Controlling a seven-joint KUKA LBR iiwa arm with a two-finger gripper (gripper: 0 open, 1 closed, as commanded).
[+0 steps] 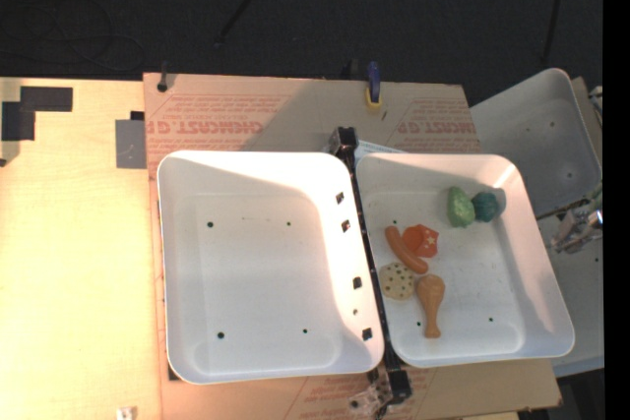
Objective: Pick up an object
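Pincer state, released or clenched: cannot tell from this view, and nothing is seen grasped. Candidate objects all lie in the right bin (547,282). A green lump (460,207) and a teal lump (486,205) touch each other near the far wall. A red piece (422,238) overlaps an orange sausage shape (407,251) mid-bin. A speckled round disc (398,281) sits just beside a tan drumstick (430,302) toward the near side. The left bin (163,261) is alongside, joined to the right one by a dark seam with black clips (355,282). Risks, as judged: every object here has a neighbour touching or nearly so, so a descent on one could catch two, or nudge the neighbour and close on air. The disc looks flat and lies close to the centre seam; the pincer could scrape the bin floor or foul the raised rim there. The rounded lumps may squirt sideways under an off-centre squeeze. The drumstick looks the safest pick: long, narrow shaft, open floor on its right. Room: the right half and near right corner of the right bin are bare, giving a clear approach from the arm's side. The far wall crowds the two lumps, and the seam crowds the disc and sausage shape. Cardboard (246,118) underlies both bins.
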